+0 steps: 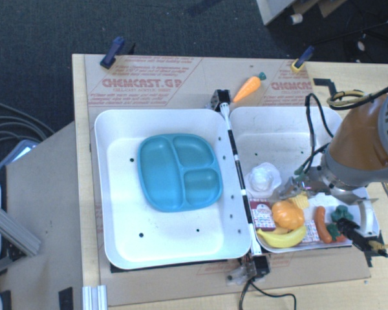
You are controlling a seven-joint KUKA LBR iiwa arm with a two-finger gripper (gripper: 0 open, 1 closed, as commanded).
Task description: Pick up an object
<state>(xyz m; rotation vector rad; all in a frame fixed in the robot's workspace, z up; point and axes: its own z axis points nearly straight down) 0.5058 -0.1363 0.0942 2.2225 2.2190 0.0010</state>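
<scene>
The gripper (297, 189) hangs low in the right bin (271, 124), just above an orange fruit (287, 214) and a banana (283, 237) (a red sausage (321, 223) lies beside them); whether it grips anything, I cannot tell. A blue divided plate (180, 171) sits in the left bin (116, 192)

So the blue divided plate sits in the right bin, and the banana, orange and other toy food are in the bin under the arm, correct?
Not quite. The camera view shows the blue divided plate in the left bin, not the right. The rest holds: the banana, orange and other toy food lie in the right bin, under the arm.
</scene>
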